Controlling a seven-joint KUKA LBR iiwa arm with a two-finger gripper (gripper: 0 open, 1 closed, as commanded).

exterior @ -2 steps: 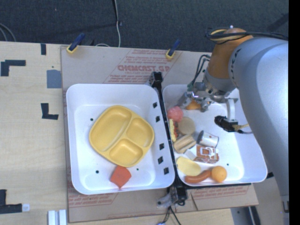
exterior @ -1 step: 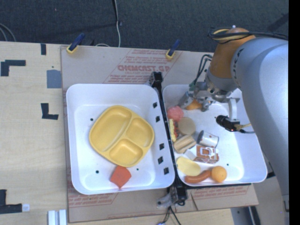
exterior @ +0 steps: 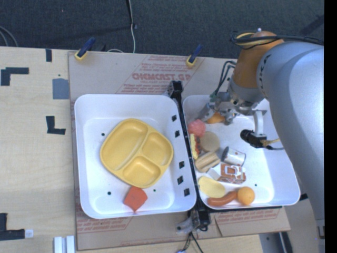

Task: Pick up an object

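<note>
Hovering gripper (exterior: 227,111) at 12 o'clock of the right bin (exterior: 281,167), right over a small orange piece (exterior: 215,119); can't tell grip state. Probably needing descending next.

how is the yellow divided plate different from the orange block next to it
The yellow divided plate is much larger than the orange block. The plate is flat, with three compartments; the block is a small solid chunk. The plate sits mid-bin, while the block lies by the bin's near edge. Both lie in the left bin.
</note>
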